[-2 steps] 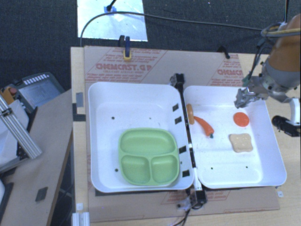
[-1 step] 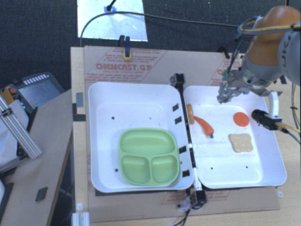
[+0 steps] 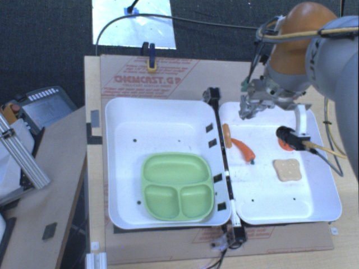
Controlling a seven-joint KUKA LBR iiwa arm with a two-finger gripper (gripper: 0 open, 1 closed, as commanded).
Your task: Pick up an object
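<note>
Two shallow white bins are set side by side on a cardboard-covered bench. In the left bin a pale green three-compartment plastic plate is laid near the front. In the right bin are found an orange carrot-shaped toy, a short orange sausage-shaped piece just beside the divider, a tan toast-slice toy and a red disc partly covered by a black fitting. The grey two-finger gripper is held over the bin's rear left area, above the orange pieces; its opening cannot be told, and nothing is seen held.
</note>
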